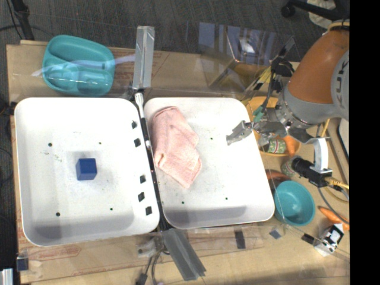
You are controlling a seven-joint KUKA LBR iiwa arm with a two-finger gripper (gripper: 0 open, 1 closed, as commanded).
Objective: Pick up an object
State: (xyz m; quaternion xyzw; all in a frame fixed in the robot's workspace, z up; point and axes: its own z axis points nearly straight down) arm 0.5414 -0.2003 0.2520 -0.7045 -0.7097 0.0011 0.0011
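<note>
**Pink Cloth in Right Bin, Gripper Unloaded**

Pink cloth [175, 146] lay crumpled in the right bin [237, 209], against that bin's left wall. Its long axis ran from the upper left of the bin toward the lower right, at a slight slant to the divider between the bins. The upper end was the narrower; the lower end pointed toward the bin's front centre and formed a blunt corner.

The gripper [237, 133] hung over the right part of the same bin, well apart from the cloth. Its fingers stood a narrow gap apart and held nothing. The arm [317, 70] entered from the right, its orange band above the wrist.

A blue cube [86, 168] sat flat on the floor of the left bin [35, 230], left of centre. A teal bowl [295, 202] stood on the bench just outside the right bin's lower right corner. A teal container [77, 64] rested beyond the left bin.
</note>
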